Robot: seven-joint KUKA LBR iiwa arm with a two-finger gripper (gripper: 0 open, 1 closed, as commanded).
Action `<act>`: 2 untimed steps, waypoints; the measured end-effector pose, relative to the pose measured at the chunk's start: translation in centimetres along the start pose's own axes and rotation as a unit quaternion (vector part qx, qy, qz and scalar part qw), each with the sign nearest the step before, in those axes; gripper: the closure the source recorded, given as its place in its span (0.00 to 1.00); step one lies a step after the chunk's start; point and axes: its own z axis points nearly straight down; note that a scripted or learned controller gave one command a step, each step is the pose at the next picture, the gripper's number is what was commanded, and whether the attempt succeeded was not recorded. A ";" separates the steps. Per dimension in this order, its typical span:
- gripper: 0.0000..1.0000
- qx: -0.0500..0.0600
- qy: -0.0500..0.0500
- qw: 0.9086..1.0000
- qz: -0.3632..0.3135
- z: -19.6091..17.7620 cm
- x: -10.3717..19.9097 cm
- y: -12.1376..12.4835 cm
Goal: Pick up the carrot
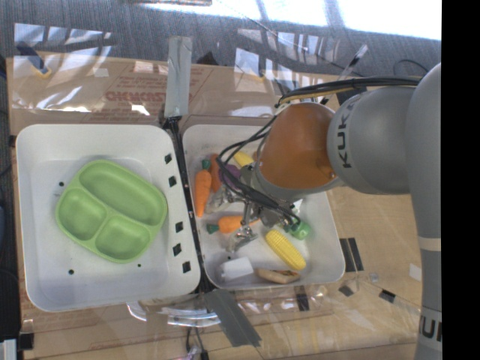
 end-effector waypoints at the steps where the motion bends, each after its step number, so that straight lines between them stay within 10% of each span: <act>1: 0.00 -0.001 0.002 1.000 -0.012 0.1 0.4 0.6; 2: 0.00 -0.001 0.002 0.999 -0.034 0.1 0.2 0.8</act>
